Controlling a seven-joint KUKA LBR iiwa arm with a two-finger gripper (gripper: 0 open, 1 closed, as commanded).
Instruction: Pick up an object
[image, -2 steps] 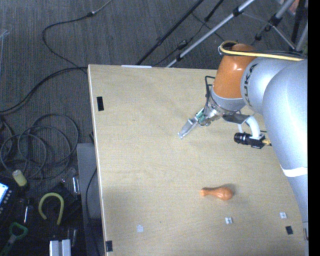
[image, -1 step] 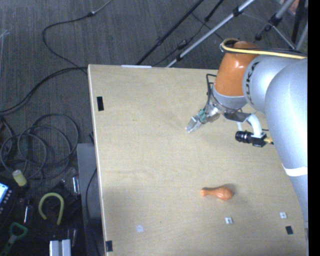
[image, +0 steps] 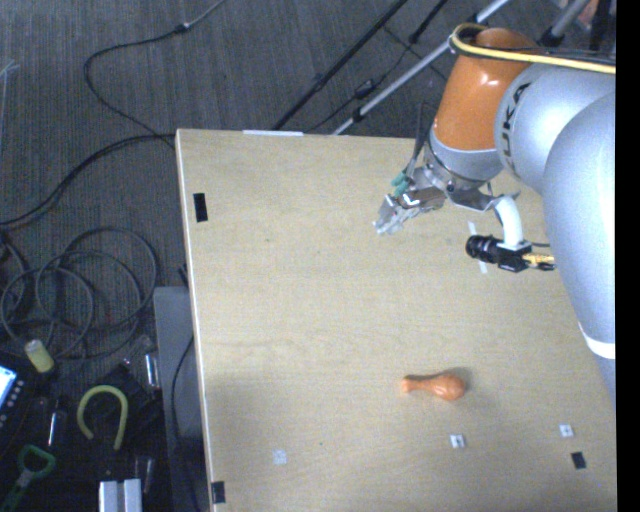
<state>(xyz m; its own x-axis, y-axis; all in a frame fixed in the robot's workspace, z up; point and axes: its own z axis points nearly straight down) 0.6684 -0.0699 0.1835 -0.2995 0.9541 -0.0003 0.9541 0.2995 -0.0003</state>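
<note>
One small orange pear-shaped object with a narrow neck lies on its side on the smooth tan counter, toward the near edge. One grey metal two-finger gripper hangs well apart from it, farther back; whether its jaws are open or closed, I cannot tell.

End effector over board; pear-shaped object nearer camera.
</note>
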